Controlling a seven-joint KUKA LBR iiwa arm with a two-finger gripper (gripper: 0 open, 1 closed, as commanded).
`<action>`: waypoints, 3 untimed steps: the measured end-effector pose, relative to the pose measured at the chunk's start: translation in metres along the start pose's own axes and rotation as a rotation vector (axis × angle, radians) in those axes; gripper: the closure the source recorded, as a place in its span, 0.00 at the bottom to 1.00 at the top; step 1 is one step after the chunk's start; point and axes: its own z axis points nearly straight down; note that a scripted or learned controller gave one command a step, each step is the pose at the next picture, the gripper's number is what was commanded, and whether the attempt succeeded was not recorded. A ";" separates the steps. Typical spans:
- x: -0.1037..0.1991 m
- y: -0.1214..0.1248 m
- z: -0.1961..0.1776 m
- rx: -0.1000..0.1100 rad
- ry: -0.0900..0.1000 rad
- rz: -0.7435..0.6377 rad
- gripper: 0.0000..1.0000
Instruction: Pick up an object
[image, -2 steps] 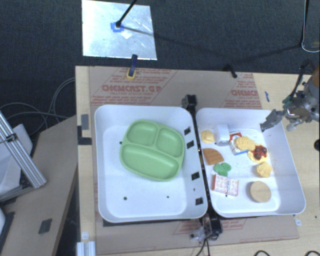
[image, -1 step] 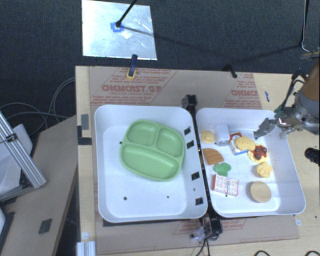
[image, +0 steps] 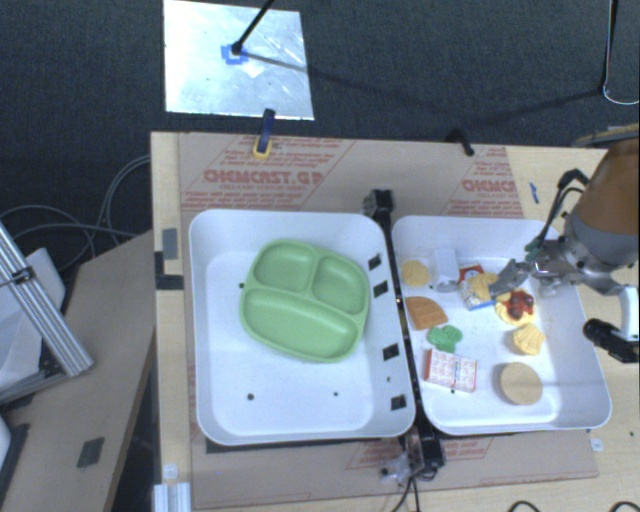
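Red-and-yellow toy (image: 512, 303) | right bin (image: 590, 400), upper right, among other play food | gripper (image: 515, 275) just above it, you can't tell its spread | likely light, hard, slick plastic | take it across the narrow middle.

Robotics lab, cardboard-topped bench (image: 330, 170), two white bins (image: 215, 330), loose cables (image: 120, 190), aluminium framing (image: 40, 310), dark carpet (image: 80, 90)

I count two shallow white bins (image: 290, 425). Left bin: one green three-compartment plastic plate (image: 305, 300). Right bin: roughly nine small toy food pieces, including one round tan disc (image: 520, 383) and one red-and-white packet (image: 452, 371).
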 end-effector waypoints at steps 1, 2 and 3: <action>0.001 0.003 0.047 -0.009 -0.001 -0.001 0.00; -0.002 0.006 0.032 -0.022 -0.010 -0.001 1.00; -0.003 0.012 -0.032 -0.010 -0.004 -0.003 1.00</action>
